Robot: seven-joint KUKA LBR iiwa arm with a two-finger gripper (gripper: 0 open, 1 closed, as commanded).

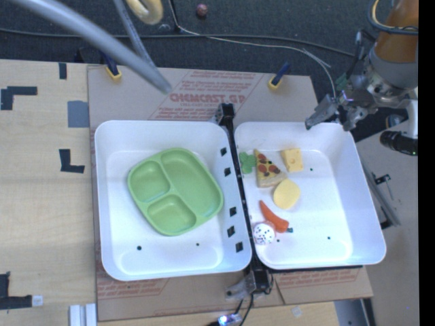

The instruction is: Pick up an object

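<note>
At 2 o'clock, above right bin (353, 182) top-right corner: gripper (333, 114), grip state cannot tell. Inside right bin: pizza slice (267, 170), cheese cube (293, 159), yellow round piece (286, 194), carrot (274, 216), white ball (264, 233). At 9 o'clock, left bin (109, 182): green divided plate (175, 191).

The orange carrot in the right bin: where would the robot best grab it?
Probably across the middle of the carrot, from straight above. It lies flat and slanted, long and narrow, so the short width fits a pinch. A white ball sits close by its lower end, so mid-body is safer.
</note>
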